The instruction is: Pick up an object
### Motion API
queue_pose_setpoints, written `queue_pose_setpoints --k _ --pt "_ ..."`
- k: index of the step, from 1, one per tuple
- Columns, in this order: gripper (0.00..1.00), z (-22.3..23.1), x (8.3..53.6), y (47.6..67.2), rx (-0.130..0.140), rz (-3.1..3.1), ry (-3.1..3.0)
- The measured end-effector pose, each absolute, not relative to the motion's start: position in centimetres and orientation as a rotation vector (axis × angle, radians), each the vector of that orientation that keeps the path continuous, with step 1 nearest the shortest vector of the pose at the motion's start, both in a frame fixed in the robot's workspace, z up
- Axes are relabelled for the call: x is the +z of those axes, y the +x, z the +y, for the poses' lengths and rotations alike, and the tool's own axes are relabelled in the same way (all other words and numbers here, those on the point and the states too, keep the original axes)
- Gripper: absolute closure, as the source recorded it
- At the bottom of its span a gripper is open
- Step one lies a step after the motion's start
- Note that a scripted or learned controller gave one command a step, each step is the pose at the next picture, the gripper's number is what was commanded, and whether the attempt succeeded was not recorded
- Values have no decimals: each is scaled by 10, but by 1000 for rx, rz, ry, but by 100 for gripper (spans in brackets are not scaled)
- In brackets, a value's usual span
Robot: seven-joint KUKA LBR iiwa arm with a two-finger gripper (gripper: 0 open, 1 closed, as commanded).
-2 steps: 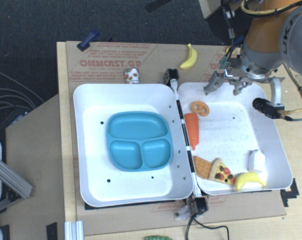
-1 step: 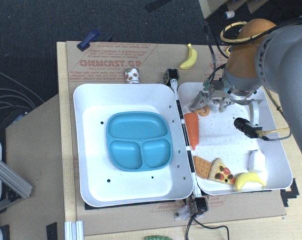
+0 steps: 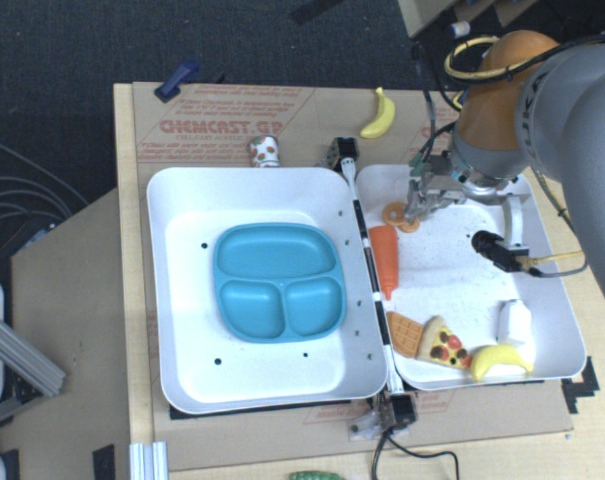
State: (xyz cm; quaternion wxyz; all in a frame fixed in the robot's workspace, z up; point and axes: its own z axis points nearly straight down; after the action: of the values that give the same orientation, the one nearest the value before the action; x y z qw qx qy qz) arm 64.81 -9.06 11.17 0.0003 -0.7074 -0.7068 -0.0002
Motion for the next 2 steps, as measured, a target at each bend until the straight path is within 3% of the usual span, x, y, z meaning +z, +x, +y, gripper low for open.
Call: queue_pose_setpoints --k 1,2 --pt "100 -90 122 649 -2 -2220 -2223" --pt "100 -136 249 667 -2 -2224 -2224"
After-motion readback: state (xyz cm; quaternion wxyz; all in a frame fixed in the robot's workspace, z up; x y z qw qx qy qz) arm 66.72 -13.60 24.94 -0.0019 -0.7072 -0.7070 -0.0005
